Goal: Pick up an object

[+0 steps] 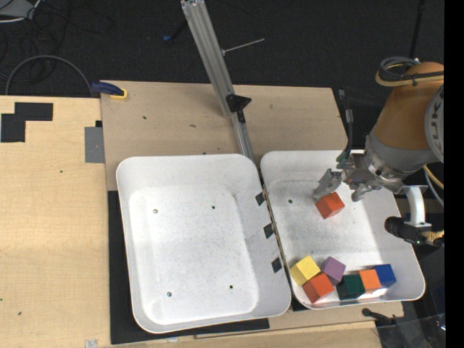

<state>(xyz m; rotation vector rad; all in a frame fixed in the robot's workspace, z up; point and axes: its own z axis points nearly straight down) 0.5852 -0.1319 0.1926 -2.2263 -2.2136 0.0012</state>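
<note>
- As the arm (409, 125) reaches in from the right of the frame, I find the gripper (335, 188) over the upper middle of the right bin (290, 167).
- I see an orange-red cube (330, 205) directly under the gripper. One grey finger (324, 185) lies against its upper left side. The second finger is not distinct to me.
- I cannot tell whether the pincer is spread, pressed together or pinching the cube. I therefore do not log a grasp.
- I also cannot tell whether the cube rests on the bin floor or hangs just above it. It appears tilted.
- Five more blocks sit clustered in the lower right corner of the right bin: yellow block (306, 268), purple block (333, 268), red block (318, 287), green block (351, 286) and an orange-and-blue block (378, 277). All are well apart from the gripper.
- I judge the approach done: the gripper is at a target.
- I judge these steps left: confirm closure on the cube, then lift it clear of the bin.
- The left bin (145, 167) takes no part at this stage.
</note>
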